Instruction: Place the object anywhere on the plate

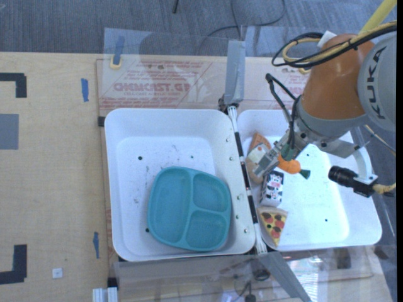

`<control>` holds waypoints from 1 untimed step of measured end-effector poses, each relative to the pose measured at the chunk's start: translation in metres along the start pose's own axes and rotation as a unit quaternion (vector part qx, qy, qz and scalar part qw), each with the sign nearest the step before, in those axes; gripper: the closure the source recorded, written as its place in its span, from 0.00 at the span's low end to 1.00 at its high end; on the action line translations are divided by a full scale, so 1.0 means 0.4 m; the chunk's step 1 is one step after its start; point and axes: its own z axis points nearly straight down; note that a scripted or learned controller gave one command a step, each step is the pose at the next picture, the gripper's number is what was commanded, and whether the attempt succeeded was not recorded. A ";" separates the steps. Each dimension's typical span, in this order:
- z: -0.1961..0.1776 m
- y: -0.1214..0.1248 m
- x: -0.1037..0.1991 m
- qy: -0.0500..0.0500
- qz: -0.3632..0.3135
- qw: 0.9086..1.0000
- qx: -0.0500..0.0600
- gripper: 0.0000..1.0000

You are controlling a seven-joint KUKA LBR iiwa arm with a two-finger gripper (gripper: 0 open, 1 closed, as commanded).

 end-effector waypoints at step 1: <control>0.040 0.026 0.146 0.000 -0.095 0.995 0.000 1.00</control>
